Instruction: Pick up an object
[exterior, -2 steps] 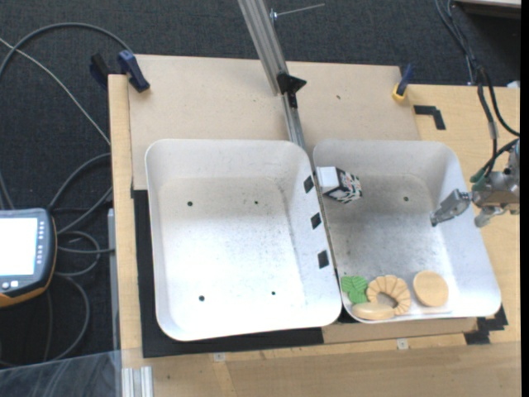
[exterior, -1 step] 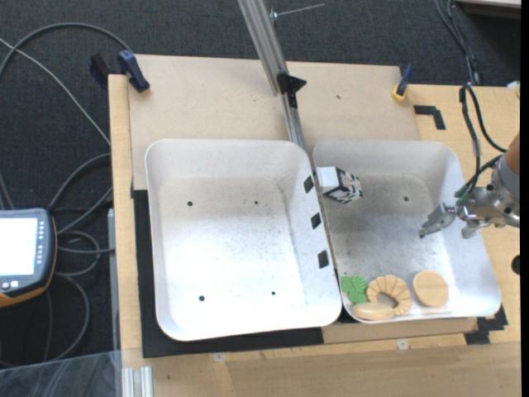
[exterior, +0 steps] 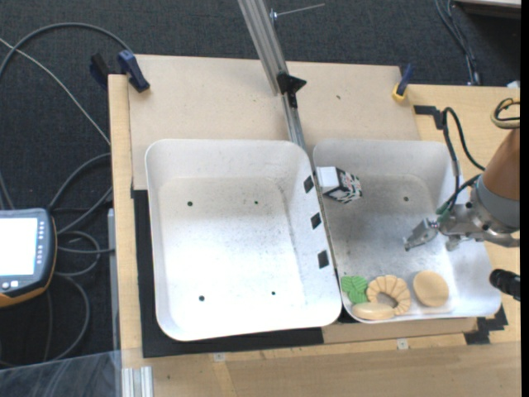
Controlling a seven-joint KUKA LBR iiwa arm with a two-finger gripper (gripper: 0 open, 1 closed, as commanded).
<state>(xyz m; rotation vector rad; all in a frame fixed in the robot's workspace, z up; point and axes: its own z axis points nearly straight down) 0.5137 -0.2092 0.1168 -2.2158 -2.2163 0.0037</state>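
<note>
End effector low in the right bin, finger state indeterminate, nothing visibly held. Just below it: tan round piece, ridged croissant-like piece, green piece. Likely light, rigid; grip the round piece across its width.

A green leafy piece, a tan ridged ring and a tan round are lying along the right bin's near edge. A small white-and-black block is sitting near its far left corner.

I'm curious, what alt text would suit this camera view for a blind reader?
A robot gripper hovers over the right bin, which holds a small white box, a green toy, a croissant and a tan bun. The left bin sits alongside.
</note>
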